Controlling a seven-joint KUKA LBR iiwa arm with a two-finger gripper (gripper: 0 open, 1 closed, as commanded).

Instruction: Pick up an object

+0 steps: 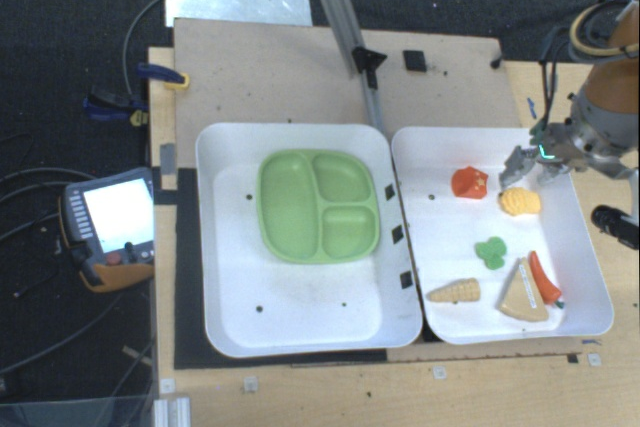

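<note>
My gripper [533, 173] hangs over the back of the right bin [440, 215], its fingers open with nothing between them. Just below it lies a yellow toy food piece [519, 203], and a red toy piece [469, 182] sits a little to its left. Nearer the front of the bin are a green broccoli-like piece [490, 252], a tan cone [454, 291], a pale wedge [522, 296] and a red-orange chili shape [546, 279] leaning against the wedge.
The left bin [225, 245] holds a green divided plate [320, 206]. A grey pole [338, 0] slants across the board behind the bins. A handheld screen [113, 225] and cables lie on the floor at the left.
</note>
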